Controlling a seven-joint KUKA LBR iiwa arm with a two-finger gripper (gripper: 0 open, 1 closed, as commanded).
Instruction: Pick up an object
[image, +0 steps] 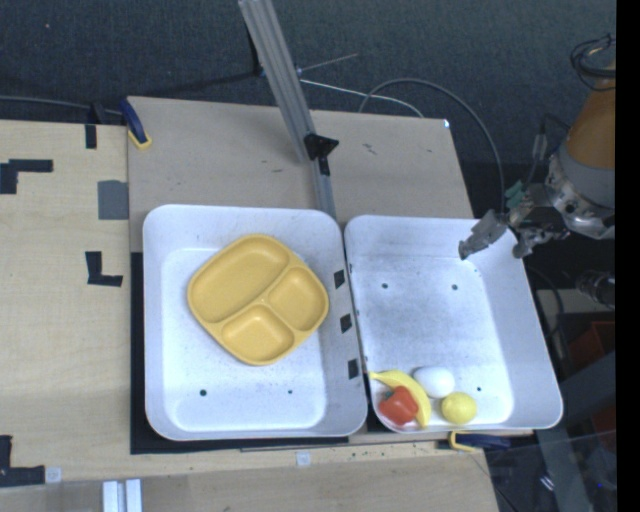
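One fixed camera hangs above the bench (250, 140), looking down at a slant from fairly high. Both white bins sit mid-frame, the left bin (160, 330) toward 9 o'clock and the right bin (520, 330) toward 3 o'clock.

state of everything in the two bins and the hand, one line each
yellow divided plate: right way up in the left bin, its three compartments bare
banana: lying flat at the right bin's near edge
red toy: against the banana
white egg: resting beside the banana
yellow ball: resting next to the egg
hand: over the right bin's far right corner, holding nothing
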